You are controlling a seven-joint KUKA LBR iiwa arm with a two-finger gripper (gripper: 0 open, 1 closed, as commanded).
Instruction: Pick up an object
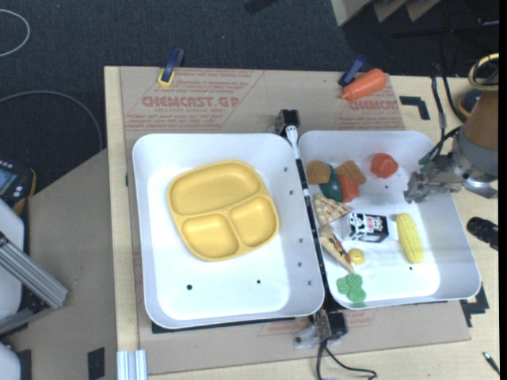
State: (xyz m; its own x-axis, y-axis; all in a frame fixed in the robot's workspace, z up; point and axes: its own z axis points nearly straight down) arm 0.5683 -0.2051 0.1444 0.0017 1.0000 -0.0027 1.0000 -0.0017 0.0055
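Far off to the pincer's left we see the left bin (150, 212), which holds a yellow divided plate (222, 210) and nothing we would expect the arm to go for. Closer in, the right bin (455, 252) carries the candidates: a brown piece (318, 171) and a green-and-red one (337, 187) at the bin's far-left side, a small black-and-white carton (368, 226) down-left of the pincer, a green floret (351, 286) near the front rim, and a red tomato (384, 165) just up-left of it. The corn cob (409, 237) lies just below the pincer, apart from it. The pincer (418, 188) hangs over the right side of this bin, fingers pointing left; we cannot tell whether they are spread or pressed together, and nothing shows between them. We judge the pick not yet made: everything lies in the bin, with choosing, descending and closing all left.
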